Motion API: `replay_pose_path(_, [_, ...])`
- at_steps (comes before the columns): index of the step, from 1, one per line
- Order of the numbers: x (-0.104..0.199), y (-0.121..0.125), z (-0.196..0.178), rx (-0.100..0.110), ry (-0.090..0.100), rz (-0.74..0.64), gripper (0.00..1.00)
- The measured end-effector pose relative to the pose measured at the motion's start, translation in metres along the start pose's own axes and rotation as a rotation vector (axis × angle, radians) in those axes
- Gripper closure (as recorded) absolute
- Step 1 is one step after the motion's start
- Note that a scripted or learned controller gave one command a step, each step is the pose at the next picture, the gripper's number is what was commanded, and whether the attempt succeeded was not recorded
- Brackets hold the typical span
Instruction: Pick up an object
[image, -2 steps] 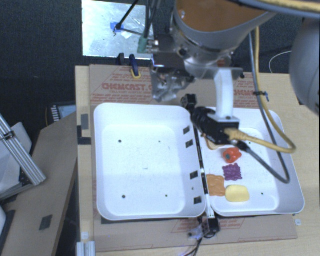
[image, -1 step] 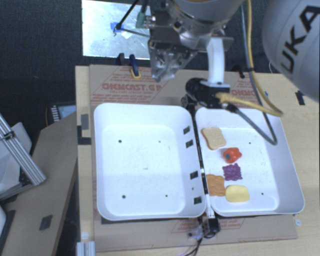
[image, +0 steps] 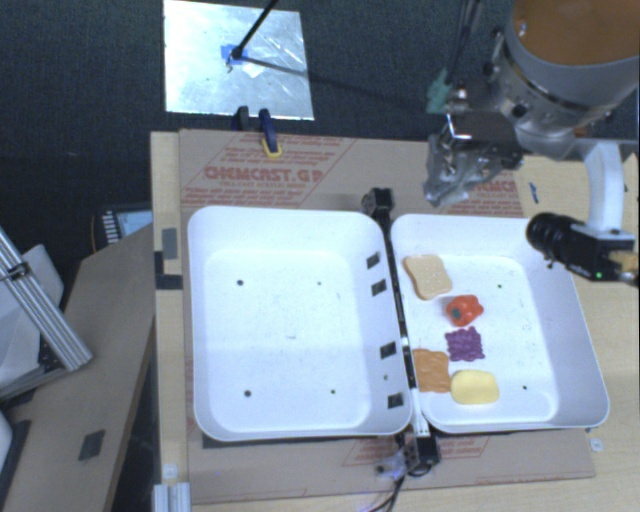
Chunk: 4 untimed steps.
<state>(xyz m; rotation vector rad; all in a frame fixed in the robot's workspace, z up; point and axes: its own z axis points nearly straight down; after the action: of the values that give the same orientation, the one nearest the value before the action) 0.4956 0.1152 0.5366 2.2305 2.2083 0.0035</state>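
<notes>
Five items sit in the right bin (image: 575, 330), all bunched along its left wall next to the hinge strip: bread slice (image: 428, 275) at the top, then a red-orange tomato-looking piece (image: 464, 309), a purple grape cluster (image: 465, 344), an orange flat piece (image: 431, 370) and a yellow piece (image: 474, 386) at the bottom. The bottom three are touching or nearly so; the bread sits a bit apart. Left bin (image: 290, 300) carries nothing but mounting dots.

Hand (image: 452, 185) hangs above the far rim of the right bin, over the cardboard, well apart from every item. Nothing is between the fingers. Cannot tell if it's open or closed; the tips are too blurred and dark against the cardboard.

Read on placement: the hand looks parked high and behind the bin so the camera gets an unblocked look at the contents before a pick is chosen. The task doesn't name a target, so any of the five counts.

Judgement: pick not started yet. Bread is the nearest to the hand and has free space around it, so probably the easiest grasp. The lower cluster is riskier: crowded neighbours and the bin wall close by leave little finger room, and the flat orange piece lies low on the floor.

Bins rest on cardboard on the desk (image: 160, 200).
</notes>
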Motion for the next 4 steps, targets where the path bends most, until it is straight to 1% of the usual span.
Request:
replay_pose_path(1, [0.065,0.07,0.178,0.017,-0.003,-0.017,1.0])
replay_pose_path(2, [0.124,0.069,0.039,-0.012,0.009,-0.021,1.0])
replay_pose_path(3, [0.119,0.153,0.0,-0.007,0.003,-0.009,1.0])
replay_pose_path(4, [0.094,0.064,0.0,0.001,0.003,-0.014,1.0])
